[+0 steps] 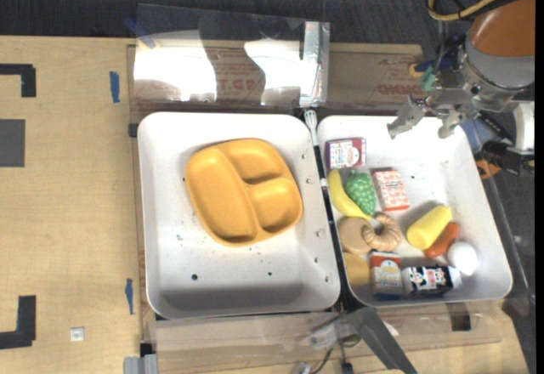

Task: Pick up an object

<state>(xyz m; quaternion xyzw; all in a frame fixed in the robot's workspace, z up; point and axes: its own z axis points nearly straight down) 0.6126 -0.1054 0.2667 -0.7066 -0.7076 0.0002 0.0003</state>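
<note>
hovering tool (424, 120), fingers spread wide, grasping nothing

**Open floor at the right bin's far end, clutter crowding its near half**

You are looking at bare white floor along the far and right side of the right bin (476, 161), below the gripper (422, 119). Toward the near end, the purple carton (345, 152), banana (343, 196), pastry (380, 234), yellow piece (428, 225) and bottle (427, 278) are packing together. The yellow tray (243, 189) is taking up the left bin's (170, 270) middle.
</note>
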